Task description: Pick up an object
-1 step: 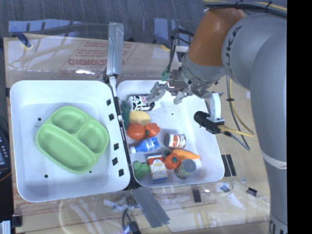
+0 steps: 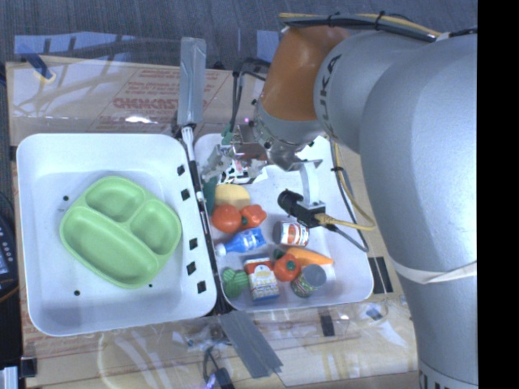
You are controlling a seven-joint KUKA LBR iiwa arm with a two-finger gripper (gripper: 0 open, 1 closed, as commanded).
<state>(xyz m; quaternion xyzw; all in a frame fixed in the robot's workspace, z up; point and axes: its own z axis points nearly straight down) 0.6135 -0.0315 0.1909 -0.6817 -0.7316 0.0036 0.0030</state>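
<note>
Grey arm (image 2: 413,160) hanging over the right bin (image 2: 357,286), nothing picked yet.
The arm is the nearest and biggest thing; its gripper (image 2: 231,156) is low at the far end of this bin, and whether it is closed I cannot tell. The green plate (image 2: 120,229) lies in the left bin (image 2: 40,298). Among the small toys, a carrot (image 2: 306,257) looks a fair target, long axis left-right, tip pointing right.

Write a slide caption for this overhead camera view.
Grey arm reaching over a bin of toy food, beside a green plate.
</note>
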